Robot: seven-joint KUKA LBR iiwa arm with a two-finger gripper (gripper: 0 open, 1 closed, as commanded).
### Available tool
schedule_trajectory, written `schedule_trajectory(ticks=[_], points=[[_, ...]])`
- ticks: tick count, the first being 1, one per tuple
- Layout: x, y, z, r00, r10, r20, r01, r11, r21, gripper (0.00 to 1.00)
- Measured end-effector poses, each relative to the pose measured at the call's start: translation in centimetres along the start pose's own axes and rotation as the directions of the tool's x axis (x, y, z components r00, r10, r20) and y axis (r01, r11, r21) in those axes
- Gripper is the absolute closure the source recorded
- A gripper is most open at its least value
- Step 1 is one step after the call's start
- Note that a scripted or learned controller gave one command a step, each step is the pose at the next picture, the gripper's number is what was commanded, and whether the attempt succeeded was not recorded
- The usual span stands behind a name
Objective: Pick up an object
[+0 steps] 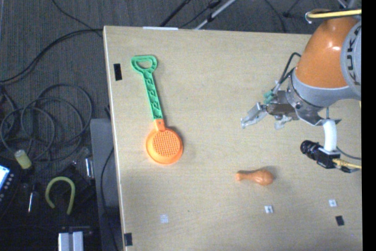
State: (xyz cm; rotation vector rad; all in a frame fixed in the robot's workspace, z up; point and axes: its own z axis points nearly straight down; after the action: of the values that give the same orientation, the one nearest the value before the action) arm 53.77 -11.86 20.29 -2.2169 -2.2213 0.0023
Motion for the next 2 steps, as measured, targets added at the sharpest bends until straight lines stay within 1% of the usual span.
schedule_trajectory(ticks=[1, 2], points=[[-4.0, 1.7, -4.1, 0.95, 0.312, 0.002, -0.312, 0.95, -0.001, 0.0], [-8.4, 1.7, -7.0, 0.958, 0.288, 0.002, -0.288, 0.958, -0.002, 0.0]])
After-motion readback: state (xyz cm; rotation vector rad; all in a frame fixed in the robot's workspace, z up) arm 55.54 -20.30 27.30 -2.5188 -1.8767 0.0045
